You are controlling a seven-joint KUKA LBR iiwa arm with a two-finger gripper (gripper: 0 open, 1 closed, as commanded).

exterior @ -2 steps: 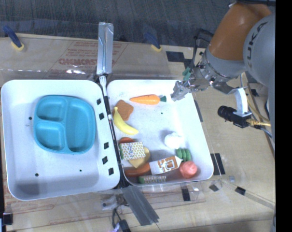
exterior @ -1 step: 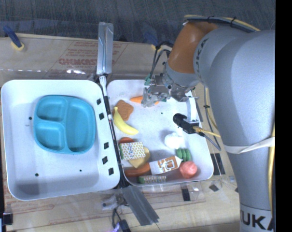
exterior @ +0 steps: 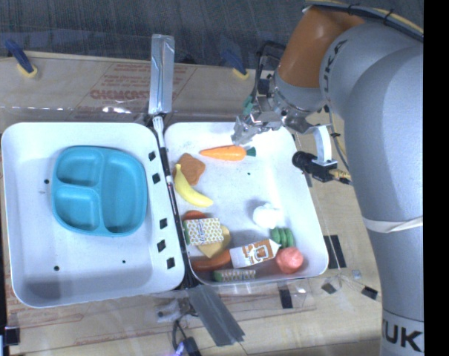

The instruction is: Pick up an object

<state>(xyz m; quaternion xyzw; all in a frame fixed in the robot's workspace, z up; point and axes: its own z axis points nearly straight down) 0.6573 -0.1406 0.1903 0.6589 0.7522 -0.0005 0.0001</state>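
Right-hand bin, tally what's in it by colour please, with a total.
Orange: 1, tapered plastic carrot
Yellow: 1, curved plastic banana
Brown: 1, lumpy toy piece
White: 1, round ball
Green: 1, ridged toy vegetable
Red-pink: 1, round toy fruit
Printed cartons: 2
Total: 8; the front-corner pile partly hides others.

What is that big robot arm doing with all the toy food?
The grey arm reaches in from the right, and its gripper hangs over the back of the right bin, just above the carrot. It is not holding anything yet. The same bin also has a banana, a white egg, a small carton and other toy food. The left bin holds a blue divided plate. It looks like it may try for the carrot.
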